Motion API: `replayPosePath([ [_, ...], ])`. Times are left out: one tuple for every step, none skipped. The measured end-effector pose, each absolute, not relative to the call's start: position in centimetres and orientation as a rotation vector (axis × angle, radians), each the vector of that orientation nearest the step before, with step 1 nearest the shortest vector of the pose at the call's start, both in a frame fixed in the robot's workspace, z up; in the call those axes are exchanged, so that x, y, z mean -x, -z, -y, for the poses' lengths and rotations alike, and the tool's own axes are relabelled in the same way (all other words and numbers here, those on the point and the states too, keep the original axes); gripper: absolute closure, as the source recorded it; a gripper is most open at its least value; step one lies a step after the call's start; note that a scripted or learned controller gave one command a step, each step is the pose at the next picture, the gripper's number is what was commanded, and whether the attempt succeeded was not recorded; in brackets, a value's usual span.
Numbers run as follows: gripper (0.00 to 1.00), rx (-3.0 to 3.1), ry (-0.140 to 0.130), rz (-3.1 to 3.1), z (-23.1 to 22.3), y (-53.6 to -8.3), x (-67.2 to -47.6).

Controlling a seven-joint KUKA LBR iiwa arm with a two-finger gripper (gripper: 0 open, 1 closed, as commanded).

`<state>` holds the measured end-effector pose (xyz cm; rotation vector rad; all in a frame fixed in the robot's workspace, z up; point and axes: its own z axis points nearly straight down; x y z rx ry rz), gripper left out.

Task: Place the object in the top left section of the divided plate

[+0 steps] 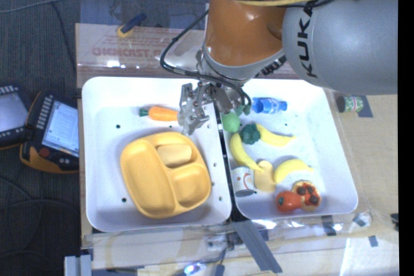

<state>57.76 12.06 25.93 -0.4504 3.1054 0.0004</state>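
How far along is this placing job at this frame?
Nothing looks placed yet: the yellow divided plate in the left bin holds no item. The gripper sits above the plate's upper edge, close to a toy carrot lying on the bin floor; whether it grips anything is unclear. Picking and placing remain.

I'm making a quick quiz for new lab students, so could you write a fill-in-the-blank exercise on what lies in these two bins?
1. The yellow divided plate lies in the ____ bin.
2. The carrot lies in that same bin, just beyond the plate, and its colour is ____.
3. The blue bottle lies on its side in the ____ bin.
4. The end effector hangs between the carrot and the green ____.

Missing words: left; orange; right; apple
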Motion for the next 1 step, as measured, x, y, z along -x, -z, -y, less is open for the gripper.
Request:
replayPosePath([
  [1.00,0.271,-0.011,-3.117,-16.08,-12.08,-57.56],
])
